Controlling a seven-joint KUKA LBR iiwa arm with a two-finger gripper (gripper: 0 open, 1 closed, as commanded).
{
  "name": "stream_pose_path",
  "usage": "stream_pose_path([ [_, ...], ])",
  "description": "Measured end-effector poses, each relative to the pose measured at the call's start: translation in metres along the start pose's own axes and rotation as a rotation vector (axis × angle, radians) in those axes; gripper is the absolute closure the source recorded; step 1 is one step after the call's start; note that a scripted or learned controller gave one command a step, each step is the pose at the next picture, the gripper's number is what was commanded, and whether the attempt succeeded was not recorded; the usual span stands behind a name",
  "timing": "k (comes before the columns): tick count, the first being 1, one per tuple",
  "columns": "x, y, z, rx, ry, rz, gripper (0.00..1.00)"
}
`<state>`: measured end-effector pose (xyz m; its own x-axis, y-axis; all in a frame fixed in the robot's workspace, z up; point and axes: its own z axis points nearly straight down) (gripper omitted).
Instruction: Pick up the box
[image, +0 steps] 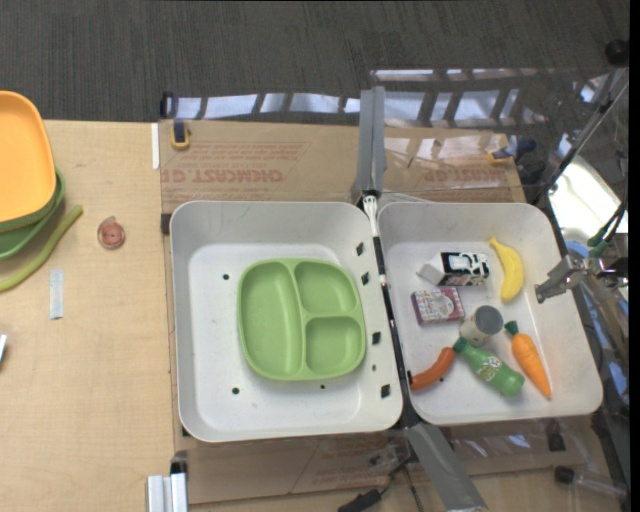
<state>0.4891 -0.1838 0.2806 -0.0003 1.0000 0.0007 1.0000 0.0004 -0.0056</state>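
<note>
Box (437, 305) lies flat in the right bin (570, 400), crowded by a milk carton (458, 267), a grey can (486, 321) and a chilli (432, 371); the gripper (556, 284), whose opening I cannot tell, risks snagging a neighbour instead

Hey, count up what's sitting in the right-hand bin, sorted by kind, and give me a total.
Boxes: 2, pink box, black-and-white box
Banana: 1
Carrot: 1
Green bottle: 1
Red chili pepper: 1
Grey round piece: 1
Total: 7
</note>
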Motion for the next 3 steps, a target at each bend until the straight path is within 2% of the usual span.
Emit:
stream_pose_path([
  [1,0.056,0.063,0.077,-0.002,-0.001,-0.008,0.00],
  [2,0.088,0.079,0.184,-0.013,-0.002,-0.007,0.00],
  [3,0.085,0.100,0.183,-0.014,-0.003,-0.117,0.00],
])
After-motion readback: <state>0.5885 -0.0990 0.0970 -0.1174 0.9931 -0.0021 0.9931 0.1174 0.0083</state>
